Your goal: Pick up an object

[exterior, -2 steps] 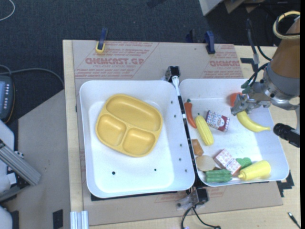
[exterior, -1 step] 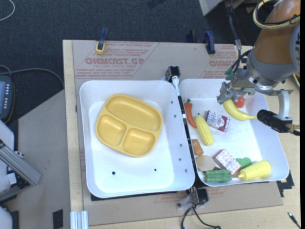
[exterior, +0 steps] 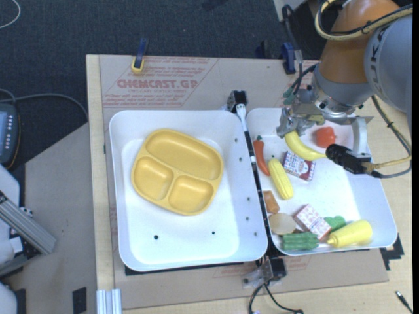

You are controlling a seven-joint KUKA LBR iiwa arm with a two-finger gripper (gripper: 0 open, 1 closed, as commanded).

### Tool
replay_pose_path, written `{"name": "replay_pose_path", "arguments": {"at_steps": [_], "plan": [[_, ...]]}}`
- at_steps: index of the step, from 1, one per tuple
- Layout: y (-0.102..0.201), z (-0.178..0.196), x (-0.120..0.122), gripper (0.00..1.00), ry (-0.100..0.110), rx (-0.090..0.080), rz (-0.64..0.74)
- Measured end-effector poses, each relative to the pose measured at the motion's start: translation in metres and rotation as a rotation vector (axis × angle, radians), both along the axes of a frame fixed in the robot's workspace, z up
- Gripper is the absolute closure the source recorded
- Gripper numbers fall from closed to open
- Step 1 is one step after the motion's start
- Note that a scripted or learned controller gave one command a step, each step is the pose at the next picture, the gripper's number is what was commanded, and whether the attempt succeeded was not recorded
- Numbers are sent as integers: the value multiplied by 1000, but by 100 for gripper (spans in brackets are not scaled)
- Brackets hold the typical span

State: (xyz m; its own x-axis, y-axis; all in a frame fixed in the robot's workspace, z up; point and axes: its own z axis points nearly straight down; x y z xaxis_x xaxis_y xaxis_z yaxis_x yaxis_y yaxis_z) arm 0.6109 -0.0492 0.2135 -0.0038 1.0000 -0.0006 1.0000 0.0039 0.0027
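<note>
Gripper point(exterior: 292, 124) sits over the right bin point(exterior: 383, 205) at its twelve o'clock end, touching the banana point(exterior: 302, 146); whether it grips it, I cannot tell. Left bin point(exterior: 124, 175) holds a yellow tray point(exterior: 176, 170). At the banana's six o'clock lie a red box point(exterior: 298, 165), corn point(exterior: 281, 178) and a red pepper point(exterior: 260, 157).

We see a glossy yellow plastic tray point(exterior: 177, 171), smooth white plastic bins point(exterior: 124, 175), matt brown board point(exterior: 98, 142) (probably cardboard), and a shiny plastic-looking toy banana point(exterior: 302, 148).
</note>
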Motion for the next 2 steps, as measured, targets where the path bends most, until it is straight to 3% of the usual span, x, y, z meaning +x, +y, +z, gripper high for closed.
{"name": "replay_pose_path", "arguments": {"at_steps": [1, 2], "plan": [[4, 17, 8, 100, -2, 0, -2], [3, 19, -7, 100, 5, 1, -5]]}}
